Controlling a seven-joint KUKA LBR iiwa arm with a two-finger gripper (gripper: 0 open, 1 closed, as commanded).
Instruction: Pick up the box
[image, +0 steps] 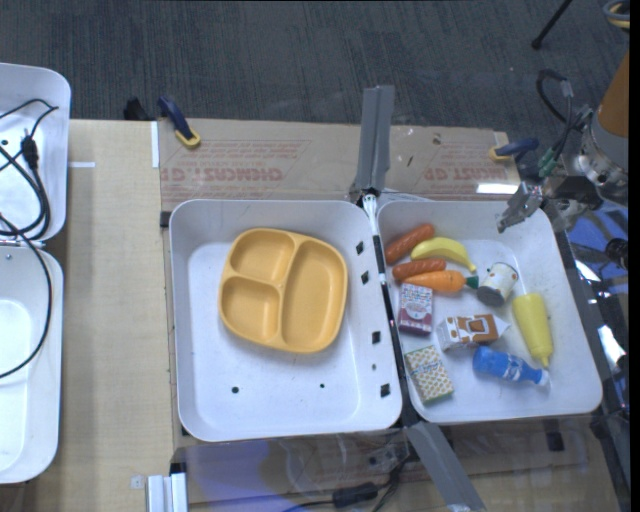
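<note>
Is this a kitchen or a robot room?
Probably a robot lab, not a kitchen. A robot gripper hangs over a white bin of toy food, a yellow plate sits in the other bin, and cables trail nearby.

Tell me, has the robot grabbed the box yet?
Not yet. Nothing looks done: the red box lies in the right bin among the toy food, untouched. The gripper hangs over the bin's top right corner, with nothing between its fingers. Left to do: move over to the box, come down, grab it and lift.
</note>
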